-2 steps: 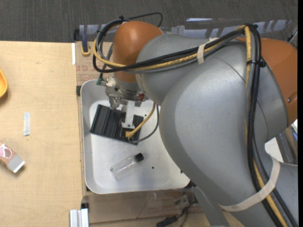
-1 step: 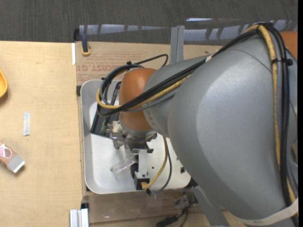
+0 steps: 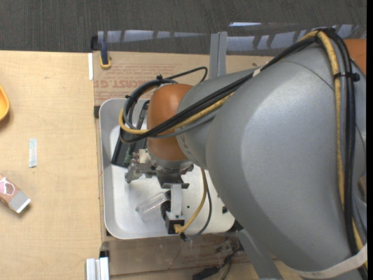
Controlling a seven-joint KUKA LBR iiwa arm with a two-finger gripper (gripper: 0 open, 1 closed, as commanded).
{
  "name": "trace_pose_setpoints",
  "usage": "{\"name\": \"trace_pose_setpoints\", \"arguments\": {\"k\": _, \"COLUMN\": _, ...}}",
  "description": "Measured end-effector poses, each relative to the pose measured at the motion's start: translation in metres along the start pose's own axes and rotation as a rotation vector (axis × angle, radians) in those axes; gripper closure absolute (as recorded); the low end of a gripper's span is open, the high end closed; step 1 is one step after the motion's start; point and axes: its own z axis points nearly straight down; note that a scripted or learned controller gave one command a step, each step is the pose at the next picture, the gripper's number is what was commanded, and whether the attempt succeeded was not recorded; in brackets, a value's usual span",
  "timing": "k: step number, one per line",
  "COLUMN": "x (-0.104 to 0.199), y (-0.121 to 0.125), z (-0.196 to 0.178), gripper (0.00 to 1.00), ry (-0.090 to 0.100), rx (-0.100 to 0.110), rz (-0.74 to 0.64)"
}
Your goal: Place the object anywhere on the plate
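Grey arm [image 3: 280,156] looming over white bin [image 3: 108,174], blocking much of it. Clear object [image 3: 150,205] lying just beside jaws, seemingly ungripped. Jaws' opening: cannot tell. Likely risks: closing alongside, nudging it away, lifting nothing.

You get even, soft overhead light, bright enough to read the bench [image 3: 46,98] clearly. The grey arm [image 3: 280,156] carries a broad pale sheen on its upper curve and looks slightly soft, being close to the lens. Beneath the arm, the white bin [image 3: 113,214] falls into mild shadow. Beyond the bench, the dark floor [image 3: 175,10] looks grainy.
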Motion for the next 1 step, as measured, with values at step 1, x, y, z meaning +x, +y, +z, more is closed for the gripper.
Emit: {"name": "trace_pose_setpoints", "arguments": {"k": 1, "x": -0.0036, "y": 0.0920, "z": -0.0519, "gripper": 0.00, "ry": 0.000, "rx": -0.002, "rz": 0.467}}
